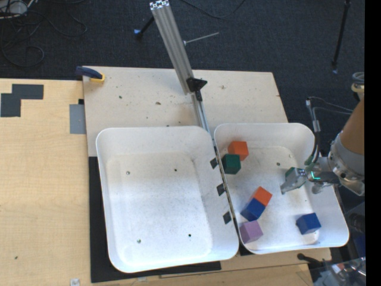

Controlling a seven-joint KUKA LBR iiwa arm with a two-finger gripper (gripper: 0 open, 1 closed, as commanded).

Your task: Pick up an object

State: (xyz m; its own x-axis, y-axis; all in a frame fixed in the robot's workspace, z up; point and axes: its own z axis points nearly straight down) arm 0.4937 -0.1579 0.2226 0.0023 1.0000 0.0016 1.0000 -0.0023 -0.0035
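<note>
Gripper (pixel 292 180) hovering near right bin's (pixel 271 130) right edge; we're unable to tell its spread. We're judging blue cube (pixel 308 223), near bottom-right corner, closest pick.

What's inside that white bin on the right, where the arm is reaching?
The right bin holds six blocks: orange, dark green, orange-red touching blue, purple, another blue. The gripper covers some floor beneath it.

Two white bins (pixel 113 159), and six blocks: two orange (pixel 239 149), two blue (pixel 308 223), one green (pixel 231 164), one purple (pixel 250 230)
</note>
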